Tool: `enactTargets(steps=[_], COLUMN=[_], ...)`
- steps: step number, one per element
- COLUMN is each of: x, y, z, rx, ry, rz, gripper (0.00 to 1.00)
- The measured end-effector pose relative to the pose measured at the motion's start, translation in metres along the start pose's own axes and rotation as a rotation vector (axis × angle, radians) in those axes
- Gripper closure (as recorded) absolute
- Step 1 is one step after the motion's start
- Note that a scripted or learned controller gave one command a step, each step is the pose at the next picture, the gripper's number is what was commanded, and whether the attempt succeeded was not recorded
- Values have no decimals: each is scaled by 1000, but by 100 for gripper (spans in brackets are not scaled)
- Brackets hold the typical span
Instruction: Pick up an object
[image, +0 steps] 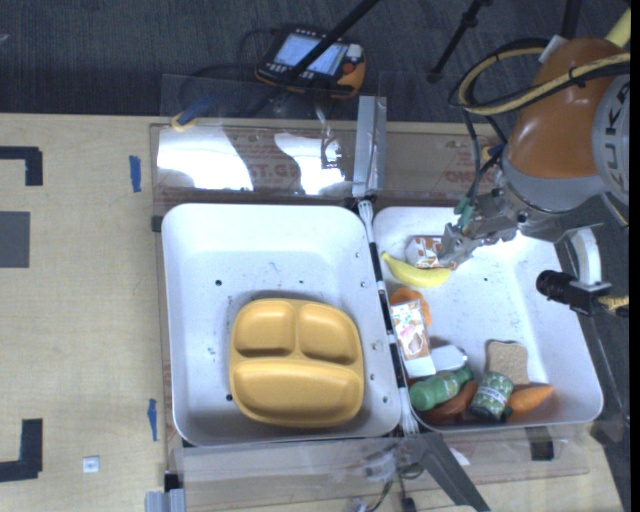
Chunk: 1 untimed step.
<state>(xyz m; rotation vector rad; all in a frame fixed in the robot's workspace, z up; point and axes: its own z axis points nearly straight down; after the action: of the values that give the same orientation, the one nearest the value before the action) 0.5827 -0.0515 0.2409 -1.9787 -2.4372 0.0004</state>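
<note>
Your claw (452, 243) hovers just above the curved yellow plastic banana (415, 271); you cannot tell its grip, so nothing looks lifted yet.

A pale wood desk (80, 330) carries black corner marks (28, 165) and blue tape (135, 172). Dark floor (100, 50) lies beyond, with a screen device (310, 58) and black stand legs (460, 35). Glare hits a clear panel (250, 160).

two bins side by side on the desk (70, 330)

the left bin (190, 250) holds a divided tray (297, 362). the right bin (560, 340) holds a banana (415, 272) at its rear left, with a carton (411, 330) in front of it, and a can (492, 395) and bread slice (508, 359) along the front.
</note>
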Motion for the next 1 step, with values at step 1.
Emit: enactTargets(steps=[1], x=[-6], y=[36], z=[-131], rx=[-4], ry=[-4], rz=[-44], gripper=[100])
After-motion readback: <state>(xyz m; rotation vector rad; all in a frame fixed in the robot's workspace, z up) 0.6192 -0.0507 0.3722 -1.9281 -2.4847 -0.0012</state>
